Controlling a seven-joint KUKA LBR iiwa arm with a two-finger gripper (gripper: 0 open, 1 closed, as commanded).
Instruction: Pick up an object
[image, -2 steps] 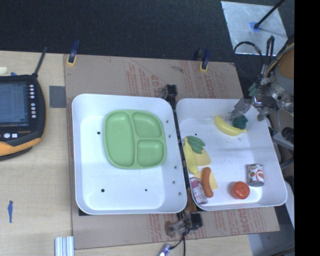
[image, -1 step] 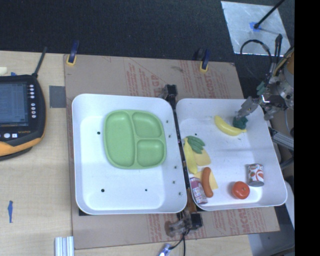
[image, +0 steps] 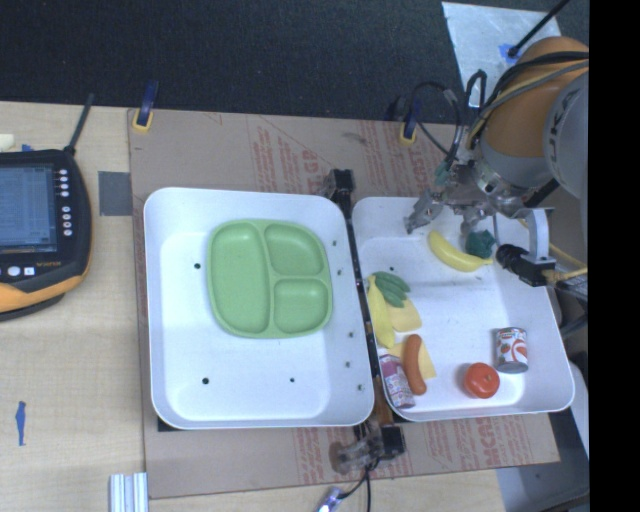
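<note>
1. Yellow plastic, smooth and curved: the toy banana (image: 455, 252) lies in the far part of the right bin (image: 545, 405), and we take it as the likeliest thing to pick, since it sits nearest our hand (image: 450, 212).
2. Our hand hangs just above the far edge of that bin, close over the banana's stem end. We cannot tell whether it is released or clenched, because the wrist and cables crowd the view; nothing shows gripped in it.
3. We judge the banana light, stiff and a little slippery. Its middle looks like the best place to take hold, across the narrow width, so the curve does not roll it out.
4. A small dark green piece (image: 480, 243) lies touching the banana's right end and may get nudged.
5. Nearer the camera lie a corn cob (image: 388, 303), a hot dog (image: 413, 363), a small can (image: 511, 350) standing upright and a tomato (image: 481, 380).
6. The left bin (image: 175, 380) holds a green divided plate (image: 269, 278), well apart from our reach.
</note>
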